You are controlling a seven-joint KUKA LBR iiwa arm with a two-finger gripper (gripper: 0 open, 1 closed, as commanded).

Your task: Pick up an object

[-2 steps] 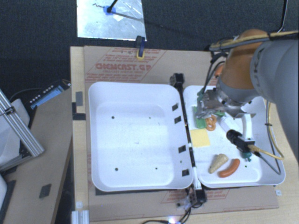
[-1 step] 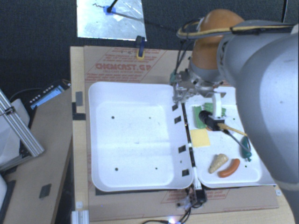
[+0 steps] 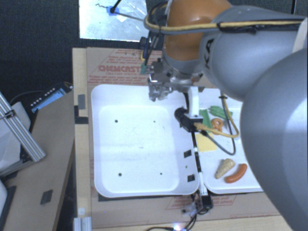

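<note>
My gripper [image 3: 158, 91] hangs over the far edge of the left white bin [image 3: 106, 177], close to the divider between the two bins. Its tip is small and partly masked by the wrist, and nothing shows in it. The loose objects lie in the right bin [image 3: 240, 188]: a green piece [image 3: 217, 112], an orange ring-shaped piece [image 3: 217, 124], a flat yellow piece [image 3: 208, 142], a beige cone [image 3: 224, 167] and a red sausage-like piece [image 3: 236, 173]. The arm's grey bulk hides the right part of that bin.
A black fitting with a yellow cable [image 3: 183, 118] hangs from the wrist over the divider. A cardboard sheet [image 3: 115, 66] lies under the bins. At the left stand a metal rail [image 3: 19, 134] and a blue-tagged device [image 3: 48, 97].
</note>
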